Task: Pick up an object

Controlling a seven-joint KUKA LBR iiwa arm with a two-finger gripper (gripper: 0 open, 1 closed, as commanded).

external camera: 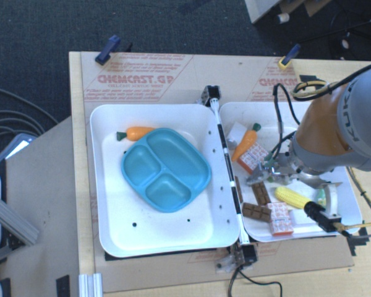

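Observation:
My gripper hangs low over the left-middle of the right bin, with the grey and orange arm reaching in from the right. It sits just above a brown chocolate bar and right beside a red-and-white patterned box. An orange carrot lies slantwise just up-left of that box. A yellow corn cob rests to the lower right of the gripper. I see nothing clearly held.
A second brown bar and a red-white packet lie near the right bin's front edge, and a small white block sits at its back left. The left bin holds a blue divided plate and another carrot.

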